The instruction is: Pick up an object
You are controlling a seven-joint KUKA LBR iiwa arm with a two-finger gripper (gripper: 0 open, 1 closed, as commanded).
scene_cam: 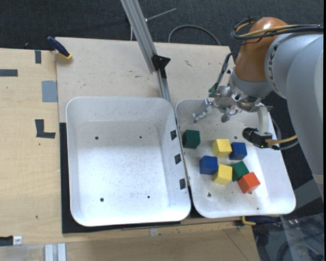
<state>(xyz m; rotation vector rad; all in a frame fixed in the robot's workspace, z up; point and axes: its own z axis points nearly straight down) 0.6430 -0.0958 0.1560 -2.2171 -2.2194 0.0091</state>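
Several small blocks lie in the right bin [271, 197]: a dark green one [191, 139] by its left wall, then a cluster of a yellow block [221, 147], a blue block [238, 150], another blue block [208, 164], a second yellow block [224, 173], a green block [239, 169] and an orange block [249, 182]. My gripper [213, 116] hangs over the far end of this bin, above and behind the blocks. Its fingers are spread open, with nothing between them.
The left bin [125, 162] sits beside the right one, sharing a raised wall [179, 151]. A slanted metal rail [144, 31] crosses the bench behind the bins. A blue and yellow clamp [60, 47] lies at the bench's far left.
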